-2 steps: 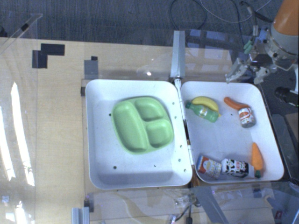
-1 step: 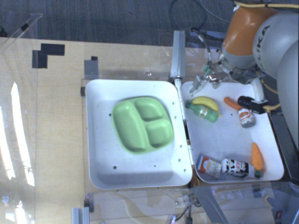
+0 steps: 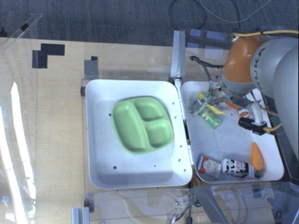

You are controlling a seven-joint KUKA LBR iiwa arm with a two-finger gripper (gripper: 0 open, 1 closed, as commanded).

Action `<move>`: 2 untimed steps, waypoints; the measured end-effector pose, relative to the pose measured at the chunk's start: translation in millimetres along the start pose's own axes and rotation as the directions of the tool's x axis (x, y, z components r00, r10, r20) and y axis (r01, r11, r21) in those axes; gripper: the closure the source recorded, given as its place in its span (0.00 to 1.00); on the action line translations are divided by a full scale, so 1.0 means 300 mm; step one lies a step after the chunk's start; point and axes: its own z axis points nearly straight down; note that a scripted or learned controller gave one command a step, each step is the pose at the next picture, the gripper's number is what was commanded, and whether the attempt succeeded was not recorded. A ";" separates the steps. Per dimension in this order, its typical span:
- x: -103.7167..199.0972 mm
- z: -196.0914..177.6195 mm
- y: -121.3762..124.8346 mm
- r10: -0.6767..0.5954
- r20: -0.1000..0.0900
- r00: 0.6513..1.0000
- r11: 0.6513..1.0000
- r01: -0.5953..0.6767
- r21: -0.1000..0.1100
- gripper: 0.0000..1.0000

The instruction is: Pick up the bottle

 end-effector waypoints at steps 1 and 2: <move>-0.001 -0.026 0.005 -0.001 -0.001 1.000 1.000 0.001 -0.002 1.00; 0.043 -0.318 0.062 0.006 0.004 1.000 1.000 -0.006 -0.005 1.00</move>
